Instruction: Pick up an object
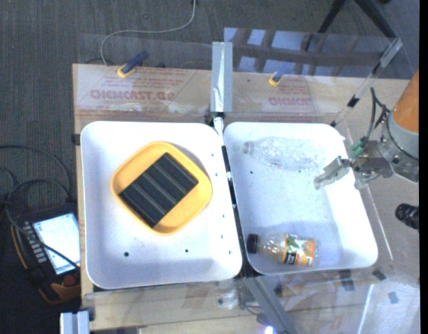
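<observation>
Currently gripper [337, 170] hovering over right white bin [353, 207], near its right wall; fingers' state undeterminable. Small amber plastic bottle [287, 248] lying below-left of gripper, well apart, long axis along front wall. Clear crumpled bottle [283, 152] nearer, left of gripper.

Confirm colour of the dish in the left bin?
Yellow-orange dish with a black ribbed insert, clear in the camera view.
</observation>
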Controlling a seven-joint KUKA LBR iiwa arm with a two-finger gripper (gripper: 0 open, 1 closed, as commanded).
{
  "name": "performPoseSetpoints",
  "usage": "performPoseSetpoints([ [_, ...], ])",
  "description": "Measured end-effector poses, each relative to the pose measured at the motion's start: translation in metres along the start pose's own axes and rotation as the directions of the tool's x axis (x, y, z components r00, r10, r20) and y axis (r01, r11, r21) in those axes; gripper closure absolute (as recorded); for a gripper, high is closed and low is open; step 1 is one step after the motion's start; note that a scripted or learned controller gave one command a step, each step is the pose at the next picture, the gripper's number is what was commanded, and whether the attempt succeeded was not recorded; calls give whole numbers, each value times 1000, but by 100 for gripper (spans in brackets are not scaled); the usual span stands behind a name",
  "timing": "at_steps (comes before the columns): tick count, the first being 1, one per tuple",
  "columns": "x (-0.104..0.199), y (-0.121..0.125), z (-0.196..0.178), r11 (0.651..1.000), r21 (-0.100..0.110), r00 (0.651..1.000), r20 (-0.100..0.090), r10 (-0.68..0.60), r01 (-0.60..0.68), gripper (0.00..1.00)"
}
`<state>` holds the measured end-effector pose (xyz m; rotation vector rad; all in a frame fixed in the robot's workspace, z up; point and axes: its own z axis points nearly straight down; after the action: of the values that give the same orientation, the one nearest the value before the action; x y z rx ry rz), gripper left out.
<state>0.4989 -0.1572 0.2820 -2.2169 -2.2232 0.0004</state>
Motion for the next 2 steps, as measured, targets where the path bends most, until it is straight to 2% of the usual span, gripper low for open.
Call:
performPoseSetpoints([
  [1,52,-15,116,997,2,997,-1,-82,82,0],
  [2,36,-12,191,982,-10,982,3,-191,191,0],
])
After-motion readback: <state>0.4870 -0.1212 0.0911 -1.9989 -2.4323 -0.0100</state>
